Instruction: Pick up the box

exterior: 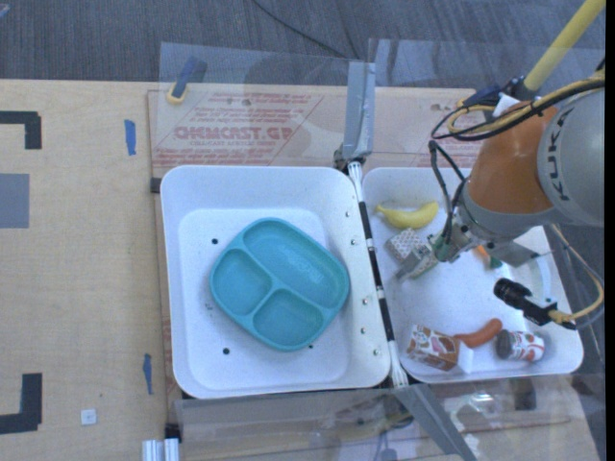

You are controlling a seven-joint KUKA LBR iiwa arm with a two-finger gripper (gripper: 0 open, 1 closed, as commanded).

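Since the job is to lift the box, it helps to read the bench from left to right: the left bin point(183, 257) holds a turquoise divided plate point(279, 282), lying flat near its middle and playing no part here. Across the divider, the right bin point(567, 353) carries a banana point(408, 214) at its far left, and just nearer than that sits the gripper point(415, 257), low over the bin floor at the end of the grey and orange arm point(519, 176) reaching in from the right. Whether its jaws are open or closed I cannot tell; the metal parts blur together at the tip. The box point(437, 347), a small brown and red carton with a white end, lies flat at the near left of this bin, its long axis running roughly left to right, tilted slightly. It is well apart from the gripper, on the near side and a touch right of it. An orange sausage-shaped toy point(478, 333) touches its right end, with a small can point(521, 346) further right, so the approach likely needs to come down on the carton's left half, jaws spanning its short width.
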